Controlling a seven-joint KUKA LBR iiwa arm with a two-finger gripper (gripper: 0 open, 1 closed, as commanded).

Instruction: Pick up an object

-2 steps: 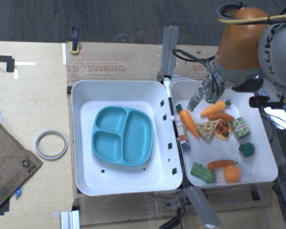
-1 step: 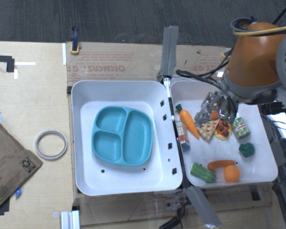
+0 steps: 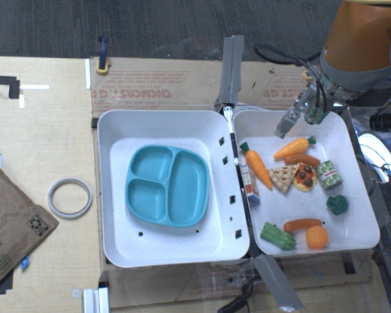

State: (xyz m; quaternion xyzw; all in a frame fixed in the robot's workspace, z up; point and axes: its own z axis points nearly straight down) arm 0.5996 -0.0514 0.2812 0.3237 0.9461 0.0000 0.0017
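Note:
The right bin (image 3: 352,142) holds several toy foods: two carrots (image 3: 257,167) (image 3: 292,149), a red sausage (image 3: 303,160), a pizza slice (image 3: 285,177), a small round pizza (image 3: 305,177), a green-labelled can (image 3: 327,173), broccoli (image 3: 337,204), another sausage (image 3: 302,224), an orange (image 3: 317,237) and a green vegetable (image 3: 277,236). My gripper (image 3: 301,119) hangs over the bin's far edge, just above the upper carrot. Its fingers stand apart and open, with nothing between them.
The left bin (image 3: 111,175) holds a blue divided plate (image 3: 168,186). A thin red-and-white tube (image 3: 249,182) lies along the right bin's left wall. A tape ring (image 3: 70,197) and a brown cardboard box (image 3: 10,223) lie on the bench to the left.

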